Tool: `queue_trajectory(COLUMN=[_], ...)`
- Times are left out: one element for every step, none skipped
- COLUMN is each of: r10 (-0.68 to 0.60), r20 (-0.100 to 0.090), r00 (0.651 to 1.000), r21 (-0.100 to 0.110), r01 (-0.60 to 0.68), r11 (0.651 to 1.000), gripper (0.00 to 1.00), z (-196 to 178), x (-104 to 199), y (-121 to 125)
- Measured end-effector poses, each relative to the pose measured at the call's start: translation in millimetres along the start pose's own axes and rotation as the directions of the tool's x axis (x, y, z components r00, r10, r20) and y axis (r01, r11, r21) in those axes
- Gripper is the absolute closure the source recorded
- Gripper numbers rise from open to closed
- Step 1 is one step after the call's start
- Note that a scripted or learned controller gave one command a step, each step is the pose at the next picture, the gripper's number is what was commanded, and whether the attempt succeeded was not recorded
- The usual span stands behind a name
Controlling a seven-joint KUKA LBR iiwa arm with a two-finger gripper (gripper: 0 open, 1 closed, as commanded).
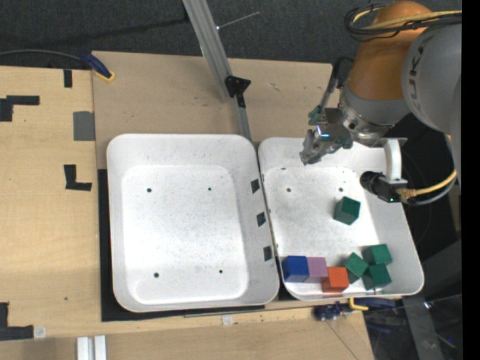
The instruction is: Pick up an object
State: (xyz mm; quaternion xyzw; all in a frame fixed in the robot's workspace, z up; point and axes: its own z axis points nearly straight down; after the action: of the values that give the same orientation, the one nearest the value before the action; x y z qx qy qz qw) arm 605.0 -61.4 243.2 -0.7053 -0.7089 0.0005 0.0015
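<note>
Your gripper (313,150) hangs over the far edge of the right bin (300,193), and whether its fingers are apart or together cannot be told from this angle; nothing shows between them. Going left to right: the left bin (120,201) sits just beside the right one on the surface (45,238). In the right bin's near corner you have a blue cube (295,267), a lilac cube (316,267) and an orange cube (337,278) touching in a row, then dark green blocks (371,265) packed close. A lone green cube (346,211) stands apart, mid-bin. Aim at the cluster and the fingers may land on neighbours, jam, or nudge cubes against the wall; the lone cube looks safer.
</note>
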Motion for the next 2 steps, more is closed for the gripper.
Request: queue_trajectory(r10=[-0.002, -0.002], r20=[-0.001, 0.000], r00=[1.000, 1.000], r21=[0.000, 0.000], r01=[0.002, 0.002], r11=[1.000, 1.000], gripper=[1.00, 1.00], z=[-3.9, -7.0], x=[57.8, 104.9], y=[-19.8, -35.1])
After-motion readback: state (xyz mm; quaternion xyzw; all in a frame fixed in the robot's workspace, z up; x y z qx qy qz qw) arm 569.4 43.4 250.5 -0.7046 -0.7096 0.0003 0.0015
